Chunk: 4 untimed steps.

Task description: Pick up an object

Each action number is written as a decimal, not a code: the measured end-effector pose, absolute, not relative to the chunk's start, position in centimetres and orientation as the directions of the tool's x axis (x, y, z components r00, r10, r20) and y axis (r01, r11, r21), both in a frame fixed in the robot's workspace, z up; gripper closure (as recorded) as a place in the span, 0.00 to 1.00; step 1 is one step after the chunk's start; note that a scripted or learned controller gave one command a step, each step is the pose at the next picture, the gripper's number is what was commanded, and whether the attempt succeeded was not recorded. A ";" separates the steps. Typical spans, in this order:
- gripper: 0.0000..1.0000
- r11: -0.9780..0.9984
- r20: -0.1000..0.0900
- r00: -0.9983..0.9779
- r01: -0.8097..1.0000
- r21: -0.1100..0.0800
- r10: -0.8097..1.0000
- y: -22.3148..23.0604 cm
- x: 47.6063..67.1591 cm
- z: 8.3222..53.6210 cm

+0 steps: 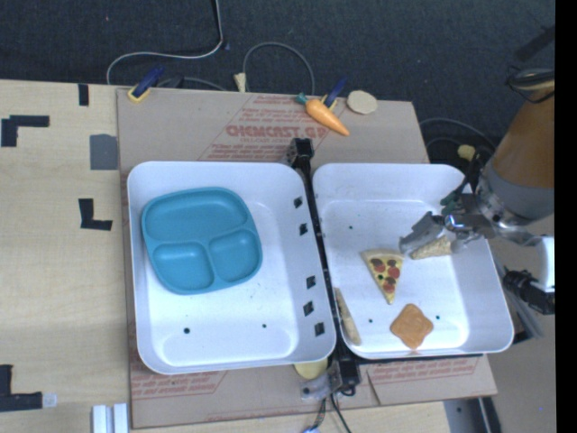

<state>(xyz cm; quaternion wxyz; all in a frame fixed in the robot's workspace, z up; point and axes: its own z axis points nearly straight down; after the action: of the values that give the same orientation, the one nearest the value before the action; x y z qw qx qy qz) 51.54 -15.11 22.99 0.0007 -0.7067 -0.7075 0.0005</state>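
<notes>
Where toppings dot it, triangular pizza slice [385, 273]

Camera view: looking down at a slant from above the bench [54, 242], taking in both white bins [144, 269].

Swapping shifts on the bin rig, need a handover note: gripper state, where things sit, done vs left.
Gripper: low in the right bin, near the pizza slice; a pale piece lies at its tip, grasp unconfirmed.
Also right bin: round cracker, thin stick along the left wall.
Left bin: blue divided plate.
Toy carrot on the cardboard behind.
Done: nothing visibly lifted. Left: the pick.
</notes>
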 end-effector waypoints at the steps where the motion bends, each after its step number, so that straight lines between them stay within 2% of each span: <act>1: 0.00 0.003 0.003 -0.003 1.000 -0.011 1.000 -13.7 53.3 11.8; 2: 0.00 0.000 -0.004 0.000 1.000 0.001 1.000 -12.3 53.3 8.4; 3: 1.00 -0.001 -0.006 0.001 1.000 0.006 1.000 -12.5 53.4 9.7; 4: 1.00 0.009 0.003 -0.009 1.000 0.006 1.000 -4.8 52.0 19.0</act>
<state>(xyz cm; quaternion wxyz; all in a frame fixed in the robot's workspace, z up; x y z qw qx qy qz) 51.99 -4.82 18.95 -0.0012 -0.7038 -0.7104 -0.0032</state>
